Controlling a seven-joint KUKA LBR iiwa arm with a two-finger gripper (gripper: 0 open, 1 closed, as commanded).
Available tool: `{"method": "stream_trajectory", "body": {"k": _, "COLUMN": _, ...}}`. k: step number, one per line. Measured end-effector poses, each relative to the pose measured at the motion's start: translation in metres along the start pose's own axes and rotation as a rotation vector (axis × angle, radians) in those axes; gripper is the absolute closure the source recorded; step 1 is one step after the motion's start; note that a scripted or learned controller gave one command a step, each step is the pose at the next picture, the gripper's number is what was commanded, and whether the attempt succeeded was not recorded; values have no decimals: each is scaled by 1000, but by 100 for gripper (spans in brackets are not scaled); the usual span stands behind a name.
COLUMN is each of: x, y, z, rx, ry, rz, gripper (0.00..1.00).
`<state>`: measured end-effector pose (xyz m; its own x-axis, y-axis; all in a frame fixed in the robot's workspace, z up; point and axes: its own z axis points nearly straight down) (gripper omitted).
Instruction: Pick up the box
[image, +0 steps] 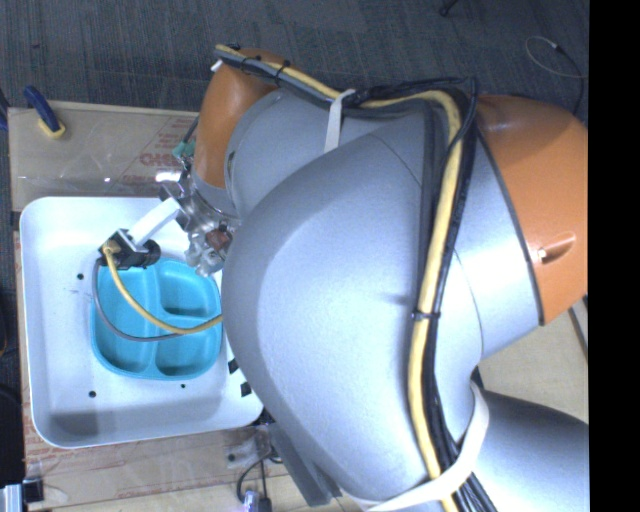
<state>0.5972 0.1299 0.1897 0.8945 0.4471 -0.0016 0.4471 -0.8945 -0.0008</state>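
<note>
The white bin (45, 300) sits at the left, with the blue box (140, 350) lying in its middle, compartments facing up. At the box's upper right corner is the gripper (206, 248); I cannot tell how wide it stands under the bulky grey arm (350, 300).

Arm (370, 330) reaches in from the right, and its large grey links cover the right side of the white bin (50, 330). The orange band (225, 110) sits above the bin's far right corner, with the wrist sloping down from it toward the bin's interior. The gripper (205, 240) is over the far right part of the bin, low and near its floor. A black-and-yellow cable bundle (440, 250) runs along the arm's upper link, well right of the bin.
</note>
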Motion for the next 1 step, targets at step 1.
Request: {"method": "stream_trajectory", "body": {"k": 1, "x": 0, "y": 0, "z": -9, "rx": 1, "ry": -2, "rz": -4, "gripper": 100}}
